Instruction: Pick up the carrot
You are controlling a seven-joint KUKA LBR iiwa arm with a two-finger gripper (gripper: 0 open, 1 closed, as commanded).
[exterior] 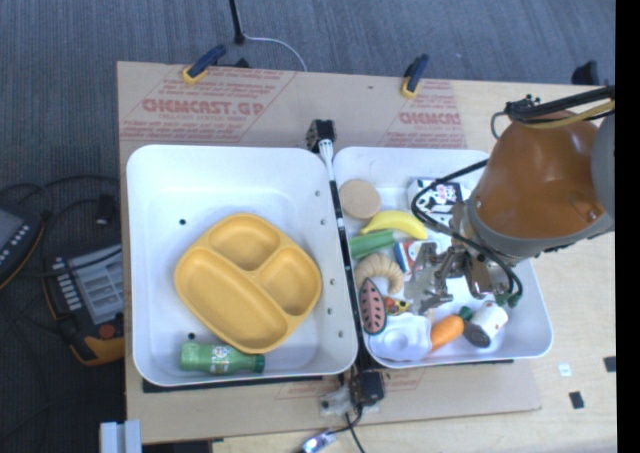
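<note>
The carrot [447, 331] lies at the lower right of the frame in the right bin [535, 341], among toy foods. The gripper [437, 279] hovers just above it, grip state indiscernible; approach underway, descent needed next.

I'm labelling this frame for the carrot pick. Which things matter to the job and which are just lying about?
For the job:
carrot, right bin
tool, hanging just above it

Just lying about:
banana
watermelon slice
croissant
round biscuit
yellow divided plate, left bin
green bottle, left bin
</note>
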